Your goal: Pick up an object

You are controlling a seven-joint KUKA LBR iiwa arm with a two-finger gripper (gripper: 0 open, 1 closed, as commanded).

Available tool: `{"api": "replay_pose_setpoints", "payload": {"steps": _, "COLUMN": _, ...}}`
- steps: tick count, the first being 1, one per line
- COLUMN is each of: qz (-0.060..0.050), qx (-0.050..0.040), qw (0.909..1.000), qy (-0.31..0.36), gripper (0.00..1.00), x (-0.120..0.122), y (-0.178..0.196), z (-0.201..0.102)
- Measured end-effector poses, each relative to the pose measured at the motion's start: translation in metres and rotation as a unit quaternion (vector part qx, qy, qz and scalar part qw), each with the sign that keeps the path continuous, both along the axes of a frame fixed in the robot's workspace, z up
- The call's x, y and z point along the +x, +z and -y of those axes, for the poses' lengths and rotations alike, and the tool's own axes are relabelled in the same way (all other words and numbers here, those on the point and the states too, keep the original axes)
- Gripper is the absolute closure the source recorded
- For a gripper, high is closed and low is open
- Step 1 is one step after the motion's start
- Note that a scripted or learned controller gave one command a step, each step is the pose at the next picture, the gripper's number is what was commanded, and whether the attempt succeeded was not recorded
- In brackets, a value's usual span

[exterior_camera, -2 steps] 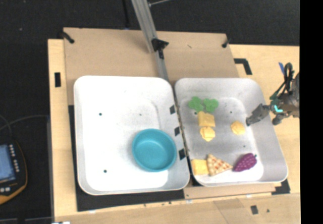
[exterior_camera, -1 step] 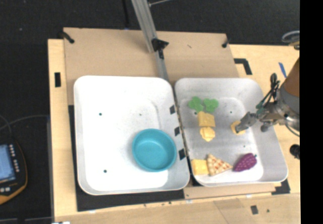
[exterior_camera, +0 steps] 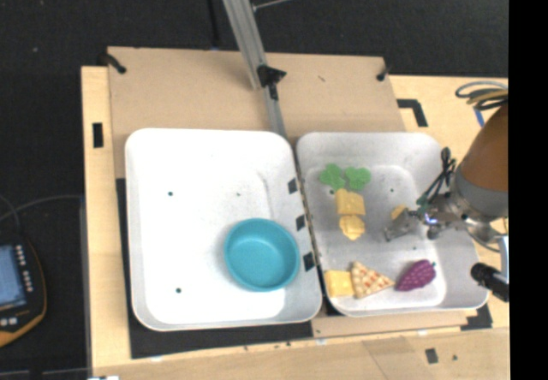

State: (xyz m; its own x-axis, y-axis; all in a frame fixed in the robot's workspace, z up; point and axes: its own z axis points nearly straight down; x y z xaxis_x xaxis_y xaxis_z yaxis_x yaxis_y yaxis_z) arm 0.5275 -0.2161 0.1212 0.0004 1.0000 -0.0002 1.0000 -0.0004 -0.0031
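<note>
The grey arm with its orange band is seen entering over the right edge of the right-hand shallow white bin (exterior_camera: 428, 145), and its two-finger gripper (exterior_camera: 409, 224) is held low inside that bin, about midway along its right side. The dark fingers appear to be spread a little way apart, one pointing down-left towards the bin's centre. A small yellowish piece (exterior_camera: 398, 213) lies right at the finger ends — whether it is actually gripped or merely touched cannot be told, so no hold is claimed.

The nearest candidates are judged as follows. The yellow corn-like block (exterior_camera: 351, 216) lies just to the left of the gripper, near the middle of the bin, with its long axis running from the far edge towards the near edge. The purple grape-shaped toy (exterior_camera: 416, 275) lies beside the near right corner, below the gripper, its long axis roughly parallel to the near edge. The green leafy toy (exterior_camera: 343, 175) is set towards the far left, the patterned pizza-like wedge (exterior_camera: 368, 280) along the near edge.

In the left bin (exterior_camera: 171, 164) a round blue plastic bowl (exterior_camera: 259, 253) sits near the near right corner — well apart from the gripper.
</note>
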Motion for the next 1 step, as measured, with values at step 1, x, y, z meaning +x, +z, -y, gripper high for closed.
{"api": "replay_pose_setpoints", "payload": {"steps": 1, "qz": 0.001, "qx": -0.0011, "qw": 1.0, "qy": -0.001, "gripper": 0.0, "x": 0.0, "y": -0.0209, "z": 0.0015}}
